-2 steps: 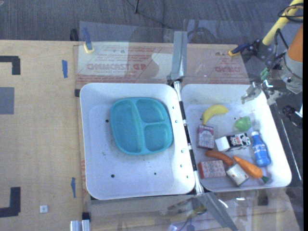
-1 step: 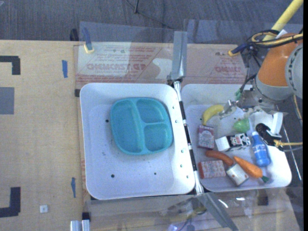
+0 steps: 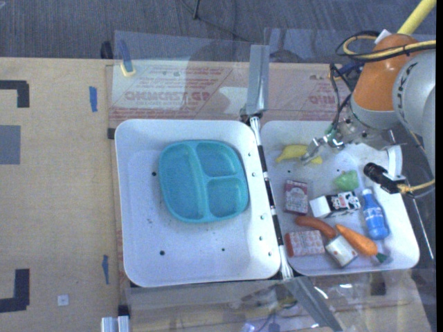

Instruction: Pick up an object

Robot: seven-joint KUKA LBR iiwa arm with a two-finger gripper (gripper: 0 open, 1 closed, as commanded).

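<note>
Camera view: gripper clamps banana near right bin's top-left edge.

grey arm, orange band, yellow cable

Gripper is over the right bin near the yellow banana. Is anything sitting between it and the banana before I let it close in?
Nothing visible does. The gripper hovers right at the banana in the right bin's upper left corner. The nearest other item, the red card box, lies below the banana, apart from it and out of the approach.
</note>
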